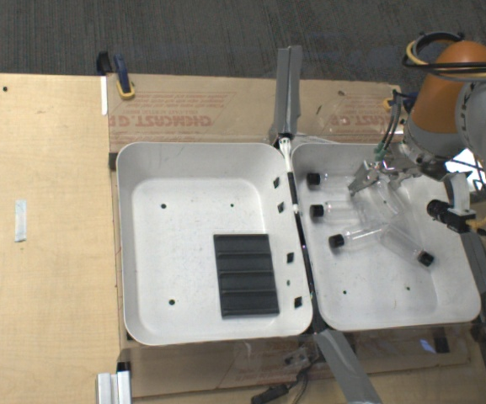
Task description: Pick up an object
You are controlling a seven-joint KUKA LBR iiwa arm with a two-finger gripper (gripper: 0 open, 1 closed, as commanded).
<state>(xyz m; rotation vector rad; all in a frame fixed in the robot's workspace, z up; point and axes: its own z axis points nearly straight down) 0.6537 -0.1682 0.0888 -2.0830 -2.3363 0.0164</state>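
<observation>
The right bin (pixel 394 310) holds several clear plastic tubes with black caps. One tube (pixel 360 236) lies slanted near the bin's middle, another (pixel 407 247) lies to its right, and two more black caps (pixel 315 194) sit near the left wall. My gripper (pixel 367 178) hangs over the back of this bin, just above the tubes, below the orange band (pixel 445 87) of the arm. Nothing can be made out held in it. A black ribbed rectangular block (pixel 245 274) lies flat in the left bin (pixel 141 225).
A grey divider post (pixel 288 91) stands behind the seam between the bins. Brown cardboard (pixel 184 112) lies behind them. A blue and yellow clamp (pixel 118 74) sits at the back left. Wooden bench surface (pixel 40 242) stretches to the left.
</observation>
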